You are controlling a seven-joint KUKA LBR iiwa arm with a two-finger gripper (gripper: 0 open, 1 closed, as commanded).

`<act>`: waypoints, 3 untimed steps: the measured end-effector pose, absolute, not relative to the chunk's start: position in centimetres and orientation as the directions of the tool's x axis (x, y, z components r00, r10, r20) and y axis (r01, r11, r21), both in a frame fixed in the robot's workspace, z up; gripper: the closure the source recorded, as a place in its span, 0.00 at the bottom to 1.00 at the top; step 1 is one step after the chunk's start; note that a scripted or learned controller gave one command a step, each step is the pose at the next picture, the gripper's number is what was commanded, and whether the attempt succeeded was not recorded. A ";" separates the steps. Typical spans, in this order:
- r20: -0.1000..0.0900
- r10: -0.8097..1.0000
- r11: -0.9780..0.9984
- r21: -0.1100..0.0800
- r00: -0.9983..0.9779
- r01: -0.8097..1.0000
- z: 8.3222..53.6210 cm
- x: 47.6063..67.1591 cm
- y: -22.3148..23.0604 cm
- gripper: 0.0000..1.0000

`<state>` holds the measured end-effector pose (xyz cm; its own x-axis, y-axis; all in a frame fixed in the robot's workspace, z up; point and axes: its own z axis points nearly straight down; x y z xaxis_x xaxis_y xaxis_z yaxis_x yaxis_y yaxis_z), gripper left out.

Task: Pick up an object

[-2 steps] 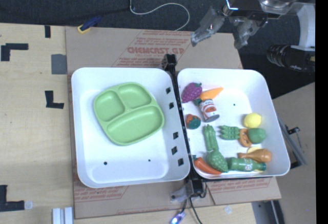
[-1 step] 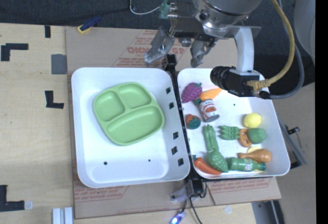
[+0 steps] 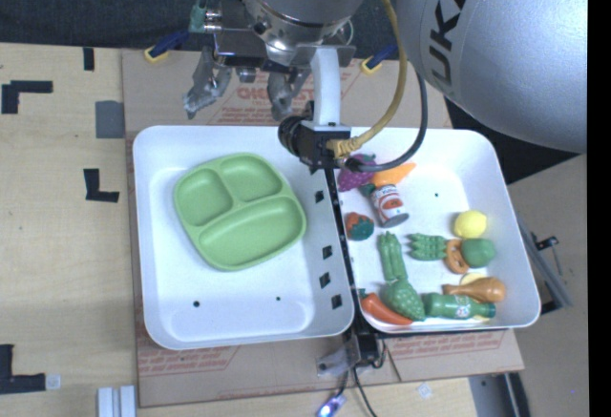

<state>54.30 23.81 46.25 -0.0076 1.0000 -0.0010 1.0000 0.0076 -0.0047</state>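
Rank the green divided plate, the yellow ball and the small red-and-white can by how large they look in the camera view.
1. green divided plate, clearly the largest.
2 and 3. red-and-white can and yellow ball: these look about alike in size, so I won't rank them against each other.

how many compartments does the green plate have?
3. The green plate in the left bin has two small compartments along its far side and one long compartment along its near side. None looks hidden.
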 end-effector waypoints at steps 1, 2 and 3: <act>-0.001 1.000 0.006 -0.003 -0.006 1.000 47.6 54.2 23.5 1.00; -0.001 1.000 0.008 -0.004 -0.008 1.000 48.6 54.2 23.5 1.00; -0.005 1.000 0.000 -0.012 0.000 1.000 15.5 60.2 21.6 1.00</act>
<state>60.23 21.57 15.51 0.0003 1.0000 -0.0051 0.9999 -0.0003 -0.0119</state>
